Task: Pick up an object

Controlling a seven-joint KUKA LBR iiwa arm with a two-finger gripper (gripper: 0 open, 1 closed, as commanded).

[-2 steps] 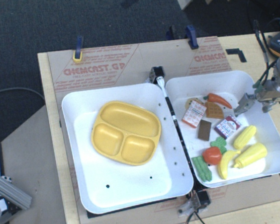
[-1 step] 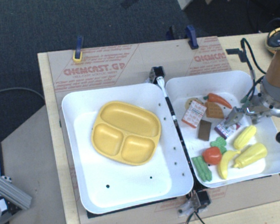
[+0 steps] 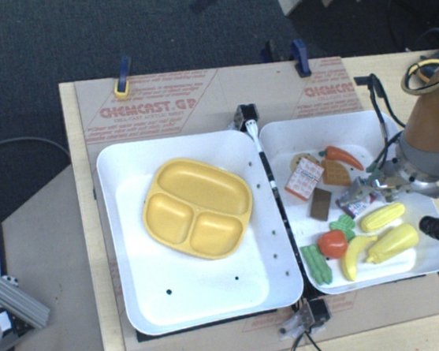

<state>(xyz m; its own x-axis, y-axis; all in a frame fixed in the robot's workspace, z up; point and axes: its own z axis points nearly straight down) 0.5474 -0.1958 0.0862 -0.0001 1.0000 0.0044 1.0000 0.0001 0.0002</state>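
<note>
Plastic toy food (image 3: 383, 216) crowds the right bin (image 3: 279, 143) under the jaws (image 3: 362, 193), whose state I cannot tell, so a neighbour could foul the grab.

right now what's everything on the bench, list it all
shallow white plastic bins: 2, side by side
yellow three-compartment plastic tray: 1, left bin
red pepper toy: 1, right bin, far side
red-and-white paper packet: 1, right bin
dark brown block: 1, right bin, middle
red tomato toy: 1, right bin, near side
yellow toy foods: several, right bin, near right
green toy vegetables: about 2, right bin, near edge
blue clamps: 2, bench far edge
gripper: 1, low in right bin
</note>
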